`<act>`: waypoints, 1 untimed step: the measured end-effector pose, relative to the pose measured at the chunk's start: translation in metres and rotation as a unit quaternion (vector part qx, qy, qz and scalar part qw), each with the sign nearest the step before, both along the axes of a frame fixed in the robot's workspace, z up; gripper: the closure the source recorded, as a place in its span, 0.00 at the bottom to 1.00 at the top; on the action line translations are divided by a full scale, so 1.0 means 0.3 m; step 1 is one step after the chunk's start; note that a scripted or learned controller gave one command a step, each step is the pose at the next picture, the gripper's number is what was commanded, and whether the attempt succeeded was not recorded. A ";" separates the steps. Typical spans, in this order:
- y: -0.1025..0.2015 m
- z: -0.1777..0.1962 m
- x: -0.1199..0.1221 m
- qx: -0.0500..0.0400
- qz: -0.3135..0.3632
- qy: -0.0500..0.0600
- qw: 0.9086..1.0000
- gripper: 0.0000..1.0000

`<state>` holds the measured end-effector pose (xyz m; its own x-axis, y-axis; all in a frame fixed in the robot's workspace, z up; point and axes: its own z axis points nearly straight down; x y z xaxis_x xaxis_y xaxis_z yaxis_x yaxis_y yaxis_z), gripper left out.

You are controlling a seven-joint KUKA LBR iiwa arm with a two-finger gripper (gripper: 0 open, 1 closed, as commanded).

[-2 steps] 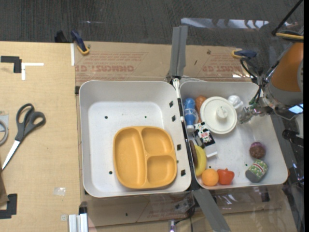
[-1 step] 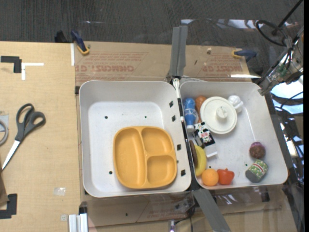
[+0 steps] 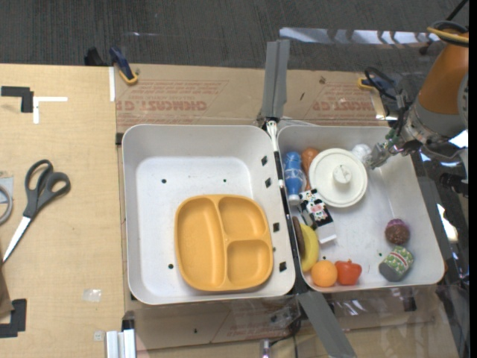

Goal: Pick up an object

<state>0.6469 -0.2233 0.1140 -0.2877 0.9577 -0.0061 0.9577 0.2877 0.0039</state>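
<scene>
Several small objects lie in the right bin (image 3: 428, 200), all below and to the left of the jaws. Nearest is a white round lid (image 3: 338, 176) with a knob, just down-left of the jaws (image 3: 381, 154), with a small clear item (image 3: 361, 152) between the two. Beyond the lid, against the bin's left wall, sit a blue bottle (image 3: 293, 171) and an orange piece (image 3: 310, 157); below these lies a black-and-white toy (image 3: 315, 207). Farther from the jaws, along the near edge, a banana (image 3: 308, 246), an orange ball (image 3: 323, 274) and a red fruit (image 3: 348, 272) sit close together. Almost straight below the jaws, well apart from them, are a dark purple ball (image 3: 397, 232) and a green-grey lump (image 3: 396, 263).

Whether the jaws are parted or closed cannot be told (they are small and blurred against the bin's far right corner), and nothing is seen between them. The arm (image 3: 446, 88), with its orange band, rises up and right of them.

Far to the left of the jaws, the left bin (image 3: 149, 155) holds a yellow divided plate (image 3: 223, 241). Still farther left, scissors (image 3: 33, 196) lie on the wooden surface (image 3: 59, 274). Brown cardboard (image 3: 194, 99) lies behind both bins, with a blue clamp (image 3: 123, 64) at its far left corner.
</scene>
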 end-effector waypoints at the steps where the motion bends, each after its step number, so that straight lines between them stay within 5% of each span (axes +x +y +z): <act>1: 0.004 0.533 0.043 0.001 -0.065 0.001 0.998 1.00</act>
<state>0.6598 -0.2221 0.2738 -0.1605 0.9870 -0.0036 0.9870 0.1605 0.0027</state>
